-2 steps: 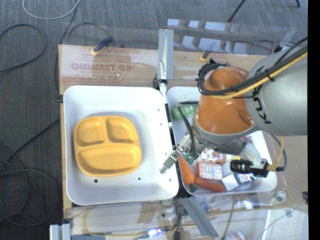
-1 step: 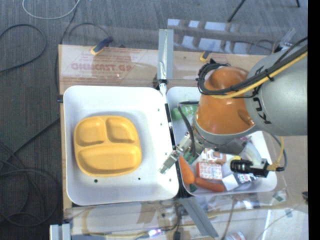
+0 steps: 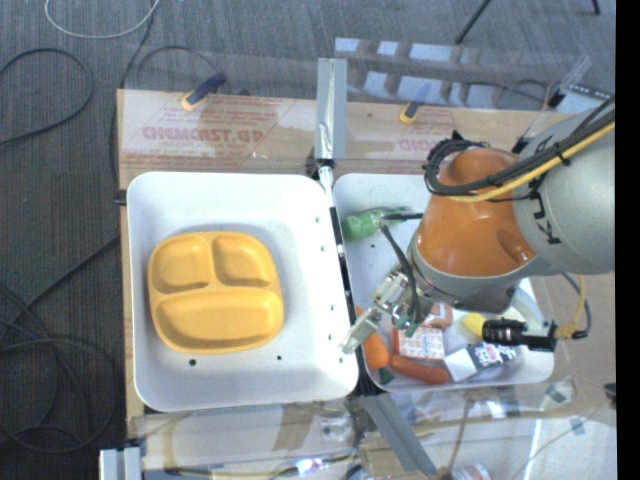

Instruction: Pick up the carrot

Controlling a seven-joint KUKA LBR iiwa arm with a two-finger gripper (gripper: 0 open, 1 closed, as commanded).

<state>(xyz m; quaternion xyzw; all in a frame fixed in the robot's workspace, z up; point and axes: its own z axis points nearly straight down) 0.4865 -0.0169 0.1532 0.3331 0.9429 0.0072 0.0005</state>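
Pincer point(image 3: 368, 316) sits low over the near-left part of the right bin point(image 3: 372, 260), looks released, nothing visible between its fingers point(image 3: 353, 340), so no grasp yet. Carrot point(image 3: 375, 352) = short orange piece at the near-left corner of that bin, close to the wall shared with the left bin point(image 3: 200, 200), just below the lower fingertip in the view; touching or not, can't tell.

Step in hand, as I judge it: final approach and descent onto the carrot. To do it well: shift the pincer slightly toward the near edge so the carrot is centred between the jaws, turn the wrist so the jaws close across the carrot's narrow width, go down far enough to get round it, then clench and lift straight up. The corner spot is tight, so one jaw may hit the bin wall or rim and push the carrot away.

Clutter around it:
- red sausage-like item point(image 3: 422, 372) lies right beside the carrot along the near wall, similar colour, easy to grab by mistake or pinch together with it
- red-and-white packet point(image 3: 420, 344) just behind that, partly under the wrist
- small white-and-dark object point(image 3: 468, 362) further right, near the same wall
- green item point(image 3: 362, 224) at the far-left of the right bin, well apart, no obstruction
- yellow divided plate point(image 3: 215, 291) in the left bin, not in the way

Arm body hides much of the right bin, so anything under it is unknown
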